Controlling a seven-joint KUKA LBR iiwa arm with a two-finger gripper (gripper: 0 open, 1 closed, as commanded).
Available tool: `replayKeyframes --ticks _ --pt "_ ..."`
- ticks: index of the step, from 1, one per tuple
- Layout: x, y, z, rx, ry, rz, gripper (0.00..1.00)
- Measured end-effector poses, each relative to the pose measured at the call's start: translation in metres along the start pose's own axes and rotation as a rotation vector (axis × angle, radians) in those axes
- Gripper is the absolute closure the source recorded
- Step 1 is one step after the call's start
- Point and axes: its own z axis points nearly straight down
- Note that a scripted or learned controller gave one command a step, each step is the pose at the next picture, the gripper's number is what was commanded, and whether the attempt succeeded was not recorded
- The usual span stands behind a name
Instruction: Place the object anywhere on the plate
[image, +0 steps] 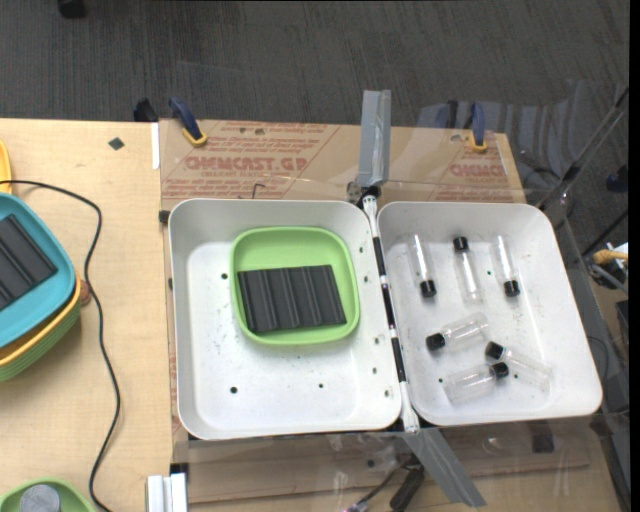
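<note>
Six clear vials (468, 268) with black caps lie scattered in the right bin (560, 400); at nine o'clock, the green plate (294, 249) holds a dark ribbed block (291, 298). Pincer state: cannot tell.

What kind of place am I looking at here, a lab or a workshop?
Most likely a robotics lab test bench. Two white bins sit clamped over cardboard; one holds a green plate, the other clear vials with black caps. A cable trails across the wooden table.
</note>
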Motion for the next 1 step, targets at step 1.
replayKeyframes --ticks 1 --pt "-0.0068 -0.0016 0.0162 0.000 0.000 0.000 0.00"
